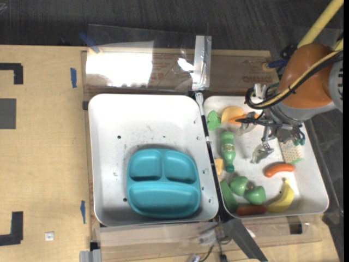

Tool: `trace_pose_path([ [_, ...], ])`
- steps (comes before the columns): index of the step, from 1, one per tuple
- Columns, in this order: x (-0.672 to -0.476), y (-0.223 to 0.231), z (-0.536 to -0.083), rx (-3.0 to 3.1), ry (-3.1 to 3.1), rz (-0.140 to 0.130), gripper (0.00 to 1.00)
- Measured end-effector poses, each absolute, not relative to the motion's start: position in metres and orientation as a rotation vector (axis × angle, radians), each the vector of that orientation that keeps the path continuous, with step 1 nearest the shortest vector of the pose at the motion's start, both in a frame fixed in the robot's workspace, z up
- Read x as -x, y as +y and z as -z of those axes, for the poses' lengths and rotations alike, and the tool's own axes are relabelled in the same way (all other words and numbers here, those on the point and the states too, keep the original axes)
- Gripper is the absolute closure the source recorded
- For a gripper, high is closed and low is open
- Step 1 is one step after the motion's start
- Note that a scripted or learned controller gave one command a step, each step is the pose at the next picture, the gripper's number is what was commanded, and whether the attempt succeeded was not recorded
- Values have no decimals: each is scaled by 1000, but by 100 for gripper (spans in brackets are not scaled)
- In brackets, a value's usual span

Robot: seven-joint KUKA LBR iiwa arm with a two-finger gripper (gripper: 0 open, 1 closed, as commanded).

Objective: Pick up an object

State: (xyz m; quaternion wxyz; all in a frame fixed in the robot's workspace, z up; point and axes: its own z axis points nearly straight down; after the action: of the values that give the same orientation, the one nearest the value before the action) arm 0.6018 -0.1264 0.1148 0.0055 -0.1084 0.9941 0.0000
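A teal divided tray (162, 183) lies in the left white bin (103, 119), while the right bin (316, 192) holds toy food under the grey arm (308, 81). The gripper (263, 150) hangs above bare floor, fingers slightly parted, nothing between them, near a green bottle (227, 148), banana (282, 195) and orange carrot (278, 170).

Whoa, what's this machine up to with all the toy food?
A robot arm is reaching in from the right over the right bin, which holds plastic play food: a banana, an orange carrot-like piece, a green bottle and some green vegetables. Its gripper hangs just above the bin floor, near the carrot piece, with nothing visibly between its fingers. The left bin holds a teal divided tray. It's trying to pick something up.
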Motion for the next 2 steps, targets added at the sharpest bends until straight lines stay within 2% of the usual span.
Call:
trace_pose_path([
  [1, -585, -103, -90, 263, 3117, 4, 0],
  [2, -611, -92, -89, 121, 3125, 1, 0],
])
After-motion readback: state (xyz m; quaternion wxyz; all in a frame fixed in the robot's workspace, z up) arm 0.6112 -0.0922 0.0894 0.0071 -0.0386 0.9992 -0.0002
